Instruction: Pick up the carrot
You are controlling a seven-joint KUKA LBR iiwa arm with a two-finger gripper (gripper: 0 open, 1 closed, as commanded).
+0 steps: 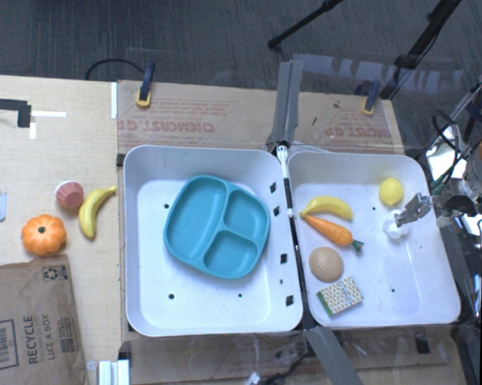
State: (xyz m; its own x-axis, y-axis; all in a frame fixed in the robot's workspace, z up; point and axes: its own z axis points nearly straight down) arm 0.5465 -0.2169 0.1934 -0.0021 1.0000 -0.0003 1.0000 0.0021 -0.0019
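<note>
The orange carrot (330,229) lies in the right bin (426,309), near its left wall, with its green stem end pointing right. My gripper (414,210) hangs over the right side of that bin, about a hand's width to the right of the carrot and apart from it. Nothing shows in its grasp.
A yellow banana (329,205) lies just above the carrot, touching or nearly touching it. A lemon (391,191), a tan round item (326,263) and a small box (340,295) share the bin. The left bin (142,303) holds a blue divided plate (218,226). A pumpkin (44,234) and a second banana (94,210) lie on the bench.
</note>
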